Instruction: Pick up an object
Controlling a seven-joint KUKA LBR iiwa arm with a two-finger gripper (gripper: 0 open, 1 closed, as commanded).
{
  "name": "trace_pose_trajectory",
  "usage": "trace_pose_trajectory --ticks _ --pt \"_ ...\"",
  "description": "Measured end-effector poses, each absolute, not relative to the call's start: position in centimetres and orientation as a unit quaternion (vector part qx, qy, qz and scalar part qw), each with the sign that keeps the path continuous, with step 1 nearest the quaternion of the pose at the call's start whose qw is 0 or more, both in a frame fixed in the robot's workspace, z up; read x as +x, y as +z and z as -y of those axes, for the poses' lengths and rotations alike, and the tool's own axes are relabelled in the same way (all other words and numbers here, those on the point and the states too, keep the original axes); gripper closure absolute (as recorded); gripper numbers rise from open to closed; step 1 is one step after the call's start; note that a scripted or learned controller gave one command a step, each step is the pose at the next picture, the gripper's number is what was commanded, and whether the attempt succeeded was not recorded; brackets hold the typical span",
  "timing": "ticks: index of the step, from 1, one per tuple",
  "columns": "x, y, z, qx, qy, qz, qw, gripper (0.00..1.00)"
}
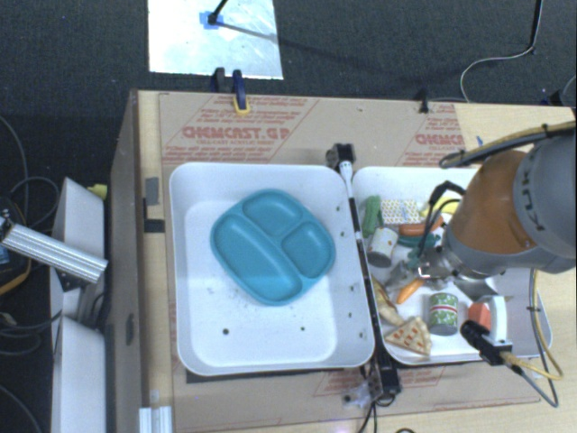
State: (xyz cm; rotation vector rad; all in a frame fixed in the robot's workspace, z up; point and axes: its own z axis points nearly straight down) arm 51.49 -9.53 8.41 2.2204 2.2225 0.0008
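Note:
The right bin (410,180) holds several toy foods. Among them are a green pickle (370,213), a white dotted block (401,210), a white cup (382,244), an orange carrot (407,290), a small green-labelled can (442,313) and a pizza slice (410,336). My gripper (427,263) reaches down into the middle of this bin, just above the carrot and left of the can. The orange-banded wrist (487,213) hides part of the bin behind it.
The left bin (194,332) carries a blue divided plate (273,244) near its centre. A red and white item (480,314) lies by the right bin's front right corner. Yellow and black cables (532,363) trail off the front right.

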Motion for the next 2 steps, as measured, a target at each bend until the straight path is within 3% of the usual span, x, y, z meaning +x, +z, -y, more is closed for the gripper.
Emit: trace_pose_trajectory --ticks 1,2 --pt "51.6 9.5 9.5 0.707 0.0011 -0.708 0.0 1.0" --pt "54.8 18.5 4.9 0.706 0.0013 -0.708 0.001 1.0"
